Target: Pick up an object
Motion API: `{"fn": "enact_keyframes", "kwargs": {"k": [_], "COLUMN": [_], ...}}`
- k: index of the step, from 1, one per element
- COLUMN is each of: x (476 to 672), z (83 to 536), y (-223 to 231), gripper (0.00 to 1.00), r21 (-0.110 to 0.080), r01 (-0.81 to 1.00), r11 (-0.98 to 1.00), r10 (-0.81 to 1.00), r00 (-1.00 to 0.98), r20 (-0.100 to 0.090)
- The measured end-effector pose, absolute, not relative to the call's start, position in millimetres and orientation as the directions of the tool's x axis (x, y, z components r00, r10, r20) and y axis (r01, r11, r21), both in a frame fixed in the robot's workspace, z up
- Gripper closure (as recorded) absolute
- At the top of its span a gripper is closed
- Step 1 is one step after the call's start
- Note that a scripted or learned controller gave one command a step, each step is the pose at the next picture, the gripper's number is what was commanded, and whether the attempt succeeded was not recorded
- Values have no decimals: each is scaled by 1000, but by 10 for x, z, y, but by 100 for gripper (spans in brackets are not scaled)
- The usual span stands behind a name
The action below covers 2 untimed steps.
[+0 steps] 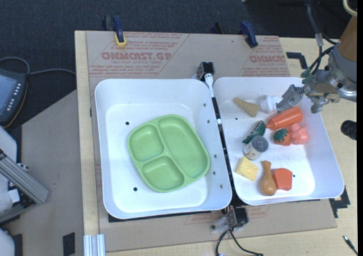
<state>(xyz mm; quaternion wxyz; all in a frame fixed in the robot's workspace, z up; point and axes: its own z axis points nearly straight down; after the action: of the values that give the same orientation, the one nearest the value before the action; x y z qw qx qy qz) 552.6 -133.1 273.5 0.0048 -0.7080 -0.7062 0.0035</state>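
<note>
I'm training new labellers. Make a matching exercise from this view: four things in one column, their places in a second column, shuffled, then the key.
1. green divided plate
2. carrot
3. cheese wedge
4. drumstick

A. right bin, near its front left corner
B. left bin
C. right bin, just below the gripper
D. right bin, front, beside an orange block

Pairs: 1-B, 2-C, 3-A, 4-D
</note>
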Motion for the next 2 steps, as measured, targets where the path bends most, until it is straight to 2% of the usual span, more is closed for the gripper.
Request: {"fn": "enact_keyframes", "kwargs": {"k": [1,2], "x": [5546,5623], "z": [2799,2327], "y": [-1328,-1293], "gripper": [0,0], "r21": [0,-6], "r01": [1000,1000], "r11": [0,0], "r10": [1000,1000], "r00": [0,0], "r20": [0,2]}}
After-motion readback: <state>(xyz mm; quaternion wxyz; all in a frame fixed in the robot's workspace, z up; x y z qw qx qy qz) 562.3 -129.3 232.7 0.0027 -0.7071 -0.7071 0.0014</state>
